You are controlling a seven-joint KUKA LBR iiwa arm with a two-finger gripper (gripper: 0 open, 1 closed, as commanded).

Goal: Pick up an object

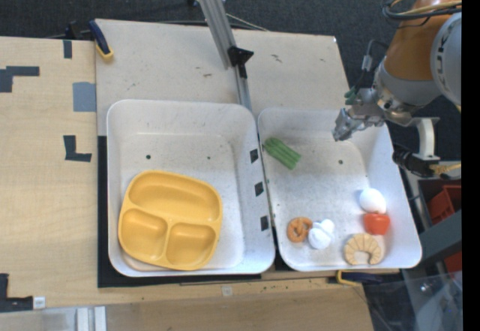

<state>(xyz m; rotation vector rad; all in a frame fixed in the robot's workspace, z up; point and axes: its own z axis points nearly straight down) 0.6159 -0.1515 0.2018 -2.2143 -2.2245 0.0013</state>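
You have loose items in the right bin (397, 194): a green piece (282, 153) just left of the end effector (343, 130), and an egg (372, 200), tomato (377, 223), croissant (364, 248), pretzel (299, 229) and white piece (321, 234) clustered well below it. The end effector hangs at the bin's upper edge, carrying nothing; I cannot tell its finger state. A yellow tray (171, 219) fills the left bin (120, 127), far left.

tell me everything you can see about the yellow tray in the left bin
The yellow tray is a rounded, smooth divided plate that looks like plastic, with one long compartment across the top and two smaller ones below. It lies flat and right side up on the floor of the left bin, in the bin's near-left corner, close against the walls there. Its compartments hold nothing.
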